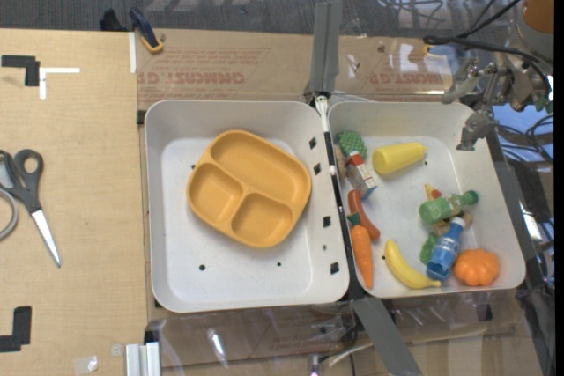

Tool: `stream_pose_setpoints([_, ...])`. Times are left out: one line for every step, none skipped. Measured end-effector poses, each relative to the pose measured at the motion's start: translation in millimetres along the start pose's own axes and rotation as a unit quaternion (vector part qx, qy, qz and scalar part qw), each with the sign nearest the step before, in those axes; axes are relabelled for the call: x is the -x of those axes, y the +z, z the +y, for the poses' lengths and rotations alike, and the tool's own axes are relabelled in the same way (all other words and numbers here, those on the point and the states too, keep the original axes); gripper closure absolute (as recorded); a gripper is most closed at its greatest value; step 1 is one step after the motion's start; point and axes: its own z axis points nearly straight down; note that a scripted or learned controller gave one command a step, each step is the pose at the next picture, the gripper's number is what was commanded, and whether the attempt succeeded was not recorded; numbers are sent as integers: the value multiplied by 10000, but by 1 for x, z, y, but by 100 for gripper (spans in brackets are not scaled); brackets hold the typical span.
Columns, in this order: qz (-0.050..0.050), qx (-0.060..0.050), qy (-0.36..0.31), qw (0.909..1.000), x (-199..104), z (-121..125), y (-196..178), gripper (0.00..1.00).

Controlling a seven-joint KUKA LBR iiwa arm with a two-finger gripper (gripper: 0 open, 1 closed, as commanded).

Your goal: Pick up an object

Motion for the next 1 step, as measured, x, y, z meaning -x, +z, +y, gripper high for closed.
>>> stream_pose_setpoints([1,1,515,9987,23,-20,100,0])
